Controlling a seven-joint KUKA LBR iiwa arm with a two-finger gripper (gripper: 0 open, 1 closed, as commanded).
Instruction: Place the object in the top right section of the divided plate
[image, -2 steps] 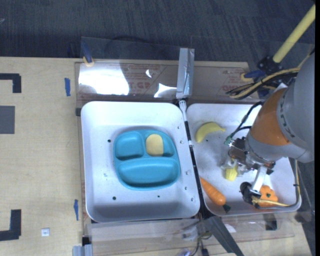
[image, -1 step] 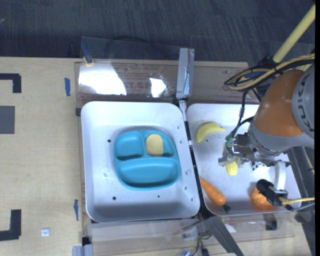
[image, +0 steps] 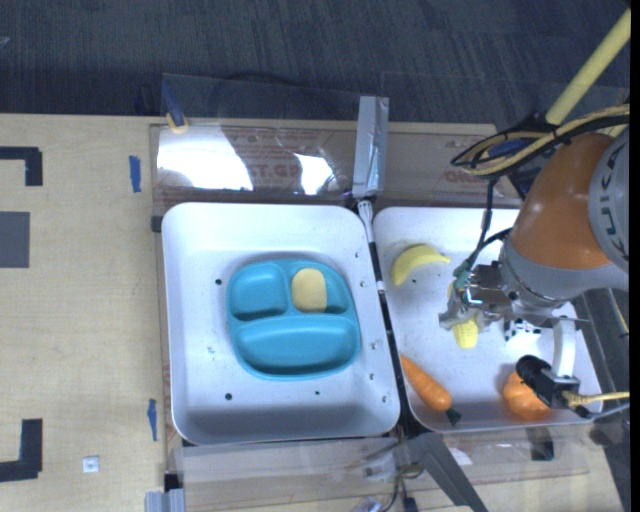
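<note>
A blue divided plate (image: 292, 322) lies in the left bin (image: 200, 380). A pale yellow oval object (image: 309, 290) rests in the plate's top right section. My gripper (image: 462, 305) hangs over the middle of the right bin (image: 430, 330), well away from the plate. A small yellow object (image: 466, 334) sits right under the gripper's tip, touching or nearly touching it. I cannot make out whether the gripper has hold of it.
In the right bin a yellow banana (image: 418, 263) lies at the upper left, an orange carrot (image: 426, 385) along the lower left edge, and an orange object (image: 520, 396) at the lower right, partly covered by the wrist. A metal divider (image: 370, 150) stands behind the bins.
</note>
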